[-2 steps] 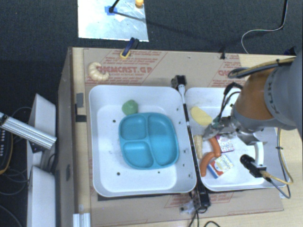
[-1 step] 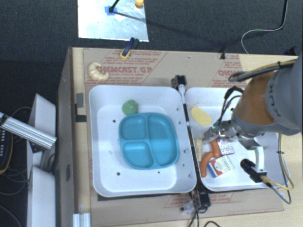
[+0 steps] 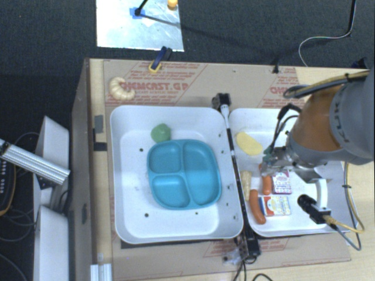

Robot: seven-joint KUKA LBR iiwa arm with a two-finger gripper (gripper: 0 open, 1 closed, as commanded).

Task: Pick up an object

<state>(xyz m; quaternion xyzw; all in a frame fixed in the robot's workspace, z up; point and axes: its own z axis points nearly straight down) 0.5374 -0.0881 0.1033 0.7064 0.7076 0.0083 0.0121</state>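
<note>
One sausage (image 3: 266, 184) | right bin (image 3: 328, 227) | directly beneath jaws (image 3: 270, 167)

- You have two shallow white plastic bins: the left bin (image 3: 132, 215) and the right bin (image 3: 258, 119).
- One blue three-compartment plastic tray (image 3: 183, 173) sits at the left bin's centre.
- One round green ball (image 3: 160, 133) lies at 11 o'clock from that tray.
- One yellow oval piece (image 3: 249, 144) lies at the right bin's 10 o'clock.
- Two orange sausage-shaped pieces: one (image 3: 266, 184) near centre, one (image 3: 256, 206) at 7 o'clock.
- Two small printed packets: one (image 3: 282, 182), another (image 3: 276, 205) just below.
</note>
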